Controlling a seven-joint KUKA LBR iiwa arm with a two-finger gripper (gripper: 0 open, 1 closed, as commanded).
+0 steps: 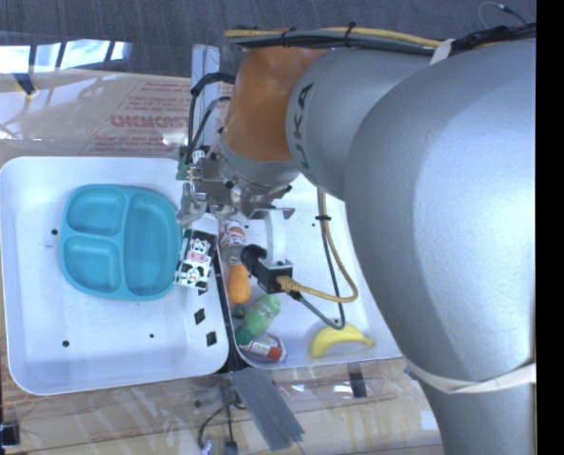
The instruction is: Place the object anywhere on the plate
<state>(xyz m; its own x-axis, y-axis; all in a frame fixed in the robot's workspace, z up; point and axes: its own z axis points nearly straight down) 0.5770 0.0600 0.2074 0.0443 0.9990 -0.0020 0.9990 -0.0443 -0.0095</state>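
Observation:
A blue three-compartment plate [120,240] lies in the left bin [35,349]. My gripper [199,237] reaches down from the orange-banded wrist [263,102] over the divide between the two bins. Directly under it is a small white box with black cow spots [194,263], at the plate's right edge. Whether the box hangs in the gripper or rests on the bin floor is unclear from this angle. The arm's bulk hides most of the right bin.
In the right bin [305,226] lie an orange carrot-like piece [238,283], a green bottle [259,316], a red and white item [264,351] and a yellow banana [339,339]. A black part with a yellow cable [272,271] hangs beside them.

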